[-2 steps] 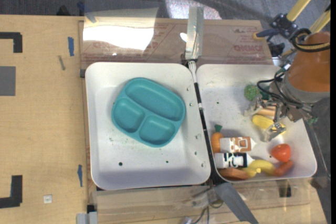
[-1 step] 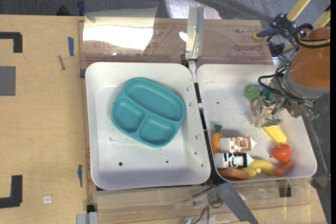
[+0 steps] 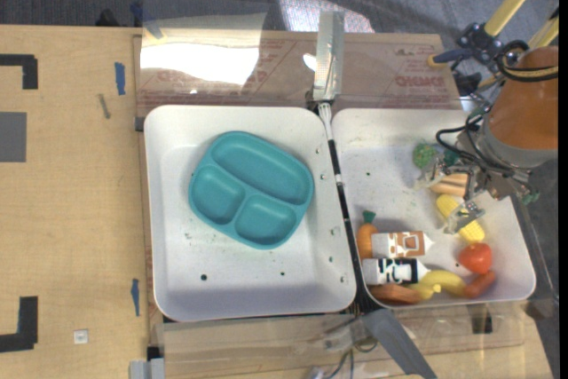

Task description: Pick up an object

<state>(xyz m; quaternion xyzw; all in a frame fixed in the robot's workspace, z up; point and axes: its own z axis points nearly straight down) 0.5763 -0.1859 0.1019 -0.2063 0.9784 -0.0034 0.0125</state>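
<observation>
On the tabletop (image 3: 62, 191), the left bin (image 3: 169, 280) is occupied by a teal divided plate (image 3: 252, 189); the right bin (image 3: 373, 146) carries small toy foods — a carton (image 3: 401, 244), a banana (image 3: 442, 281), a tomato (image 3: 477, 256) and a hot dog (image 3: 448, 183) among them. Such pieces are judged light, rigid and somewhat slick; the hot dog would best be taken across its narrow middle. The end effector (image 3: 470, 191) is seen low over the right bin's far corner, beside the hot dog; whether it is released or clenched cannot be told — cabling and the orange wrist obscure it.
</observation>
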